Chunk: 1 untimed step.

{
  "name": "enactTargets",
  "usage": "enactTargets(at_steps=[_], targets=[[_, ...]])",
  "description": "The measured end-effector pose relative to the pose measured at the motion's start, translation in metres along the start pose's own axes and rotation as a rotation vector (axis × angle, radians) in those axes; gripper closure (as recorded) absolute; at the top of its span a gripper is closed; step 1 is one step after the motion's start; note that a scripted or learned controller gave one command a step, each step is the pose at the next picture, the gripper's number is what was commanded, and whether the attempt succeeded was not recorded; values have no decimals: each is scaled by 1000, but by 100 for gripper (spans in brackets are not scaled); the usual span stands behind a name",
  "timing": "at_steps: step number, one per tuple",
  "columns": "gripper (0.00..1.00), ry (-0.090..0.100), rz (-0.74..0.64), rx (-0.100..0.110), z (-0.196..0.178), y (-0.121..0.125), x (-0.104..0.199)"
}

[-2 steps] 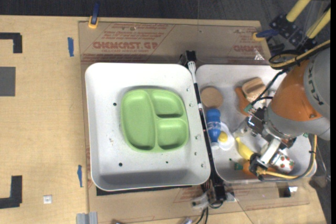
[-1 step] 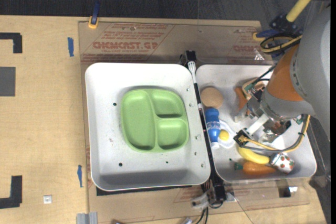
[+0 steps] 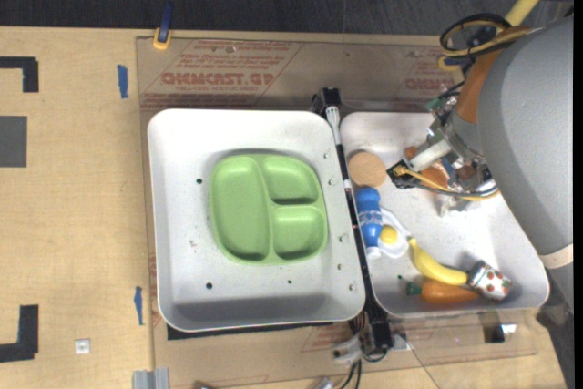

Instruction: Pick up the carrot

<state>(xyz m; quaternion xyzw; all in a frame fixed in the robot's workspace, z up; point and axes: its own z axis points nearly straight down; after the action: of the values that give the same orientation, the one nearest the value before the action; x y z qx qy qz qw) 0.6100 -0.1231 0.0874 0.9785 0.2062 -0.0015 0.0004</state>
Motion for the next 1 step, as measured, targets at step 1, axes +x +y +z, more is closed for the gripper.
enactTargets(at_steps=[1], targets=[[100,-8,-8,2,-12,0,-1]])
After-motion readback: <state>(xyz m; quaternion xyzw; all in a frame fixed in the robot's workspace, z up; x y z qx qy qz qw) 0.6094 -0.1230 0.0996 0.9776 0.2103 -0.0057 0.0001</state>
